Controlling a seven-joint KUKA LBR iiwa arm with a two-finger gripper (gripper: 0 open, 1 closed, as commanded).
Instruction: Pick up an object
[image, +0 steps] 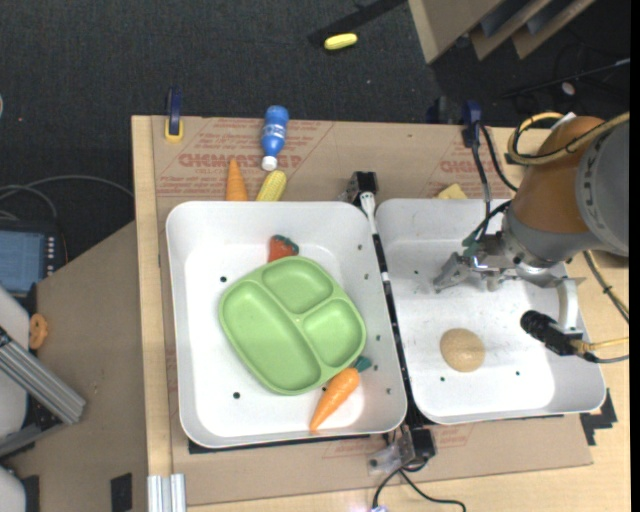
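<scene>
A tan round lump lies in the right bin, near its front middle. My gripper hangs over the back half of that bin, up and slightly right of the lump and apart from it. Nothing shows in its grasp. In the left bin sits a green divided plate. An orange carrot leans at the plate's front right corner. A small red and orange piece peeks out behind the plate's far edge.
On the bench behind the left bin lie a blue and white bottle, a small orange carrot and a yellow piece. A black clamp sits where the bins meet. Cables run along the right bin's right side.
</scene>
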